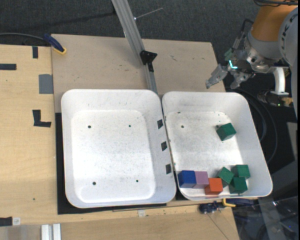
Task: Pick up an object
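In the camera view, the grey arm with the orange band is seen at the upper right, beyond the far right corner of the right shallow white plastic bin (250, 129). The two-finger gripper (225, 80) is held above the desk (105, 59) just outside that bin's rim, and its fingers (215, 77) are spread apart with nothing between them.

A single green cube (226, 131) is seen tilted in the right part of the right bin, well apart from the rest. Along the near wall a row is formed by a blue cube (187, 178), a pale purple cube (201, 178) and an orange cube (215, 185), touching one another. Just beside them, three more green cubes (235, 176) are clustered in the near right corner.

The left shallow white plastic bin (70, 134) is set just beside the right one.
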You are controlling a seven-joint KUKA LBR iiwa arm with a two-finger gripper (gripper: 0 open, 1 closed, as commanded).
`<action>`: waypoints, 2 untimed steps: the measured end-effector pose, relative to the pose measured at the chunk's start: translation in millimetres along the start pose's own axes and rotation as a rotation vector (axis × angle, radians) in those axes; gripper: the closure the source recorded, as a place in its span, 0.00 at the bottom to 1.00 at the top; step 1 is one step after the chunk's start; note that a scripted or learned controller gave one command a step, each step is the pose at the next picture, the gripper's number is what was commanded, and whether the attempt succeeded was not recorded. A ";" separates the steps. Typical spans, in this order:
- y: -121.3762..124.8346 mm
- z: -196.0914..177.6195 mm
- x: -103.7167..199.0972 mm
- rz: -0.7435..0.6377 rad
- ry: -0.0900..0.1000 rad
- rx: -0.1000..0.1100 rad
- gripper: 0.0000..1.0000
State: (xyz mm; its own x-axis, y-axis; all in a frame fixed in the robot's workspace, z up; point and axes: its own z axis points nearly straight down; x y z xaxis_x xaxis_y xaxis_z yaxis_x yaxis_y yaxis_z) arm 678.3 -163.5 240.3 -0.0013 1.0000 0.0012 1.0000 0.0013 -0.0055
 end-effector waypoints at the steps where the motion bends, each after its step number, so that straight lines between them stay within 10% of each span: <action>1: 0.8 -3.2 -0.3 -0.001 -0.003 -0.004 0.00; 2: 2.0 59.8 -5.6 0.001 -0.003 0.001 0.00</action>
State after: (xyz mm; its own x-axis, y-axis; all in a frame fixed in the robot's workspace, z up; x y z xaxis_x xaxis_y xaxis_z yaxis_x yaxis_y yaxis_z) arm 680.0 -169.0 180.5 -0.0008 1.0000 -0.0015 1.0000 0.0008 -0.0070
